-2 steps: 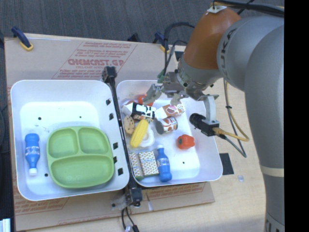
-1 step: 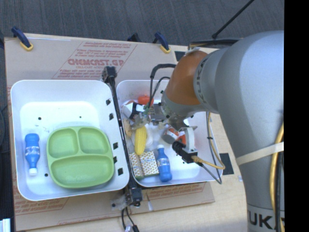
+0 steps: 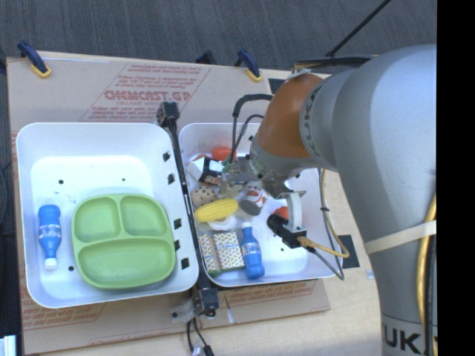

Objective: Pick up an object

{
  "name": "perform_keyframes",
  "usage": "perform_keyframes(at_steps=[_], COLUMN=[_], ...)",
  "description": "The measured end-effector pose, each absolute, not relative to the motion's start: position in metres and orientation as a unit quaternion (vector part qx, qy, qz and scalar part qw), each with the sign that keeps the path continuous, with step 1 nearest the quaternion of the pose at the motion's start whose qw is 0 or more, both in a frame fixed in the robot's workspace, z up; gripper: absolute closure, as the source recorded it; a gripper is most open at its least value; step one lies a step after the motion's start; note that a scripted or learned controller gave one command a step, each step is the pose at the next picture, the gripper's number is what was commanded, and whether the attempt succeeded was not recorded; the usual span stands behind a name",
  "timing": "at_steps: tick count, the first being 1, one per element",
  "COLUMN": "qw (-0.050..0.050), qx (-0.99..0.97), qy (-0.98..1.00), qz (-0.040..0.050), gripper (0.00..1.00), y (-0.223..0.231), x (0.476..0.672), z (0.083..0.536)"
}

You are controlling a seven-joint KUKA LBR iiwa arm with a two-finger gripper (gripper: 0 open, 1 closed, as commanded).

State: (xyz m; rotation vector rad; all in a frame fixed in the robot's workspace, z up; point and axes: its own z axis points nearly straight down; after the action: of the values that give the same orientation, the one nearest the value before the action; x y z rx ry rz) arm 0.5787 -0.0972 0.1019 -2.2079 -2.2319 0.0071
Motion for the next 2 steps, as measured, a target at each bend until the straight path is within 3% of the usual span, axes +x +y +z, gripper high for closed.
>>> perform_keyframes(at_steps=[1, 2], qw=[0.000, -0.002], qx=[-0.706, -0.705], qy=[-0.708, -0.709], qz=[0.0002, -0.0002], gripper=[1.00, 1.00], y=[-0.091, -0.136], x=[0.540, 0.603], z=[0.193, 0.291])
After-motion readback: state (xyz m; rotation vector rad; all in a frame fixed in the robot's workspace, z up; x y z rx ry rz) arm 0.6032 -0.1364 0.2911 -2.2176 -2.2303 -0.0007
